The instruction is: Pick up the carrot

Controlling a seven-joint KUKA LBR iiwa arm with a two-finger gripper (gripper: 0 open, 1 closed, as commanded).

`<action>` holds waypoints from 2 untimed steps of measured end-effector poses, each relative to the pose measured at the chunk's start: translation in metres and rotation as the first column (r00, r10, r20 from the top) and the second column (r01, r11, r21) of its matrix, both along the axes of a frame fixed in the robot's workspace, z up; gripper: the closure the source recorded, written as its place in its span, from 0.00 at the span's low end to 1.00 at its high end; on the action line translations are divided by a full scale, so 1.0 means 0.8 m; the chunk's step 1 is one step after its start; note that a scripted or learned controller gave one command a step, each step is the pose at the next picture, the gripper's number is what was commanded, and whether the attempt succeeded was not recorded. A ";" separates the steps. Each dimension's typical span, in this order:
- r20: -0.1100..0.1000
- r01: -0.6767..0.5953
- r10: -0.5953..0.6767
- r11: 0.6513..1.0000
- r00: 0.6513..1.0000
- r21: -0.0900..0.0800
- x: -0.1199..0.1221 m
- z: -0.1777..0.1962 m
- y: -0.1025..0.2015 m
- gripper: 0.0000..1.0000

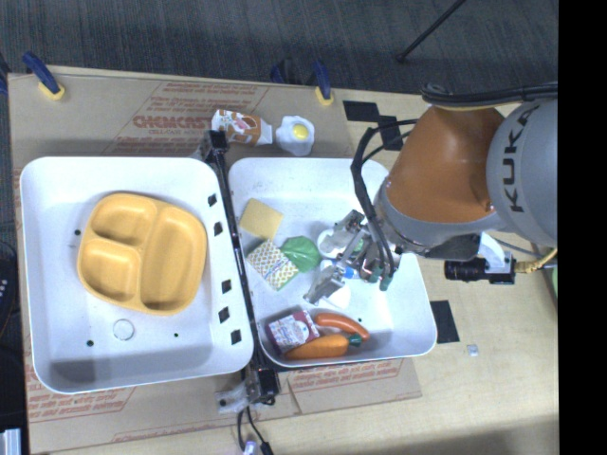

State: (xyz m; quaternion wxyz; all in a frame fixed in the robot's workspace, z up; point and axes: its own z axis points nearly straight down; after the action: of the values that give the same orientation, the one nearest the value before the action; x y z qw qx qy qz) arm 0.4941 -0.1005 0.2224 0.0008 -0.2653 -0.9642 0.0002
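Observation:
The carrot point(318, 348) is orange with a green tip and lies along the front wall of the right bin point(413, 318). A red-orange sausage point(340, 323) rests just behind it, touching it. My gripper point(332, 260) hovers over the middle of the right bin, a short way behind the carrot and apart from it. Its fingers point(322, 287) stand spread, with nothing held between them. The orange wrist band and the grey arm cover the bin's right side.
A red packet point(292, 330) sits left of the carrot. A green piece point(302, 252), a patterned block point(272, 263) and a yellow wedge point(261, 219) lie left of the gripper. The left bin point(47, 349) holds a yellow divided tray point(142, 251). Two small toys point(297, 136) stand behind the bins.

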 end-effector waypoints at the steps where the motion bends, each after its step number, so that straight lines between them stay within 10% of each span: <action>1: -0.001 -0.099 0.099 0.995 0.995 0.000 0.001 -0.038 0.071 0.00; 2: 0.003 -0.173 0.173 0.985 0.985 -0.002 0.121 0.072 -0.017 0.00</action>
State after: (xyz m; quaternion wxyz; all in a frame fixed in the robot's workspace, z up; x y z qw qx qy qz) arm 0.5907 -0.1138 0.2799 -0.0011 -0.1804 -0.9836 0.0008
